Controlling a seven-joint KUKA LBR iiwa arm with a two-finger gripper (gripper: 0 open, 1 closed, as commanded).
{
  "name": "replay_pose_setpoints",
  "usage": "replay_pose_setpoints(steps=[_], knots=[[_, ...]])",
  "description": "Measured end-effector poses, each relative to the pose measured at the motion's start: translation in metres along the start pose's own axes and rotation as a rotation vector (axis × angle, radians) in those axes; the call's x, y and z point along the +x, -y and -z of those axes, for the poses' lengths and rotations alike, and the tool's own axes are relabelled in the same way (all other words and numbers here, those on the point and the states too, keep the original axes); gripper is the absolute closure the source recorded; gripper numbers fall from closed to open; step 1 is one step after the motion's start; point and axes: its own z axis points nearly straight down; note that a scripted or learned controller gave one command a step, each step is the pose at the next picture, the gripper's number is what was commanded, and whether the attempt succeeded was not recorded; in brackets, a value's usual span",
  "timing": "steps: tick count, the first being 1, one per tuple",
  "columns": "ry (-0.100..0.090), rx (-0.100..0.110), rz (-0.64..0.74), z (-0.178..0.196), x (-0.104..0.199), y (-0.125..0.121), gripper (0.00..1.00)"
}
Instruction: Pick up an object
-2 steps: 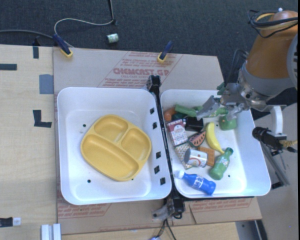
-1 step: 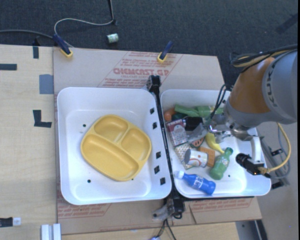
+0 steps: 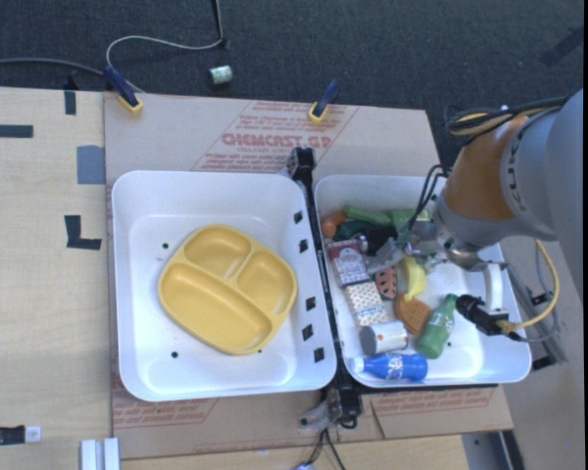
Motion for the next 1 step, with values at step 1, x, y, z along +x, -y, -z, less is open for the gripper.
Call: replay_pose_setpoints(steps=[1], knots=[[-0.003, -0.011, 0.000, 0.0148, 0.0011, -0.0042, 1.00]])
